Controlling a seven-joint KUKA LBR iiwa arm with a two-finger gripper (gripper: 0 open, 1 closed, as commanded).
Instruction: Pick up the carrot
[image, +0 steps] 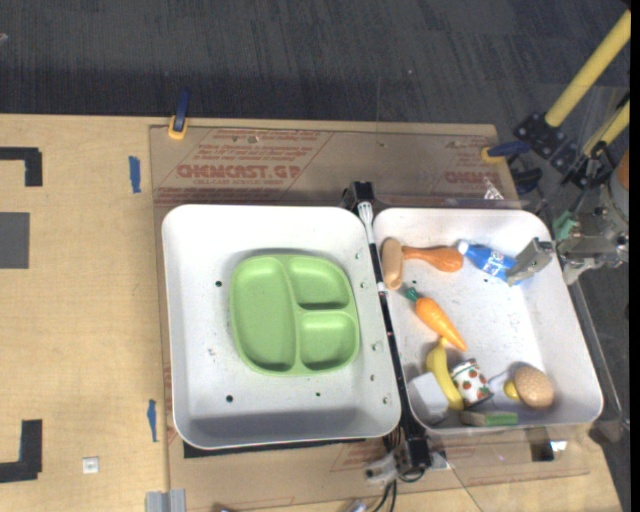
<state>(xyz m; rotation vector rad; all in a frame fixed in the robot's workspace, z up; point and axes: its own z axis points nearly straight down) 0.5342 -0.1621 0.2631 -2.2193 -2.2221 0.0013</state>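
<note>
Gripper (530, 262) at right bin's (570, 330) far edge, grip state unclear; carrot (437, 315) lying apart, mid-bin, untouched.

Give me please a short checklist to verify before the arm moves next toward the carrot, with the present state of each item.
1. Carrot lies in the right bin: ok.
2. Carrot top is uncovered, nothing on it: ok.
3. Free room around the carrot: not ok; the banana sits close at its lower end.
4. Pincer is above the carrot: not ok; it is near the bin's upper right, beside the blue bottle.
5. Pincer holds nothing: cannot tell.
6. Green tray in the left bin is out of the path: ok.
</note>
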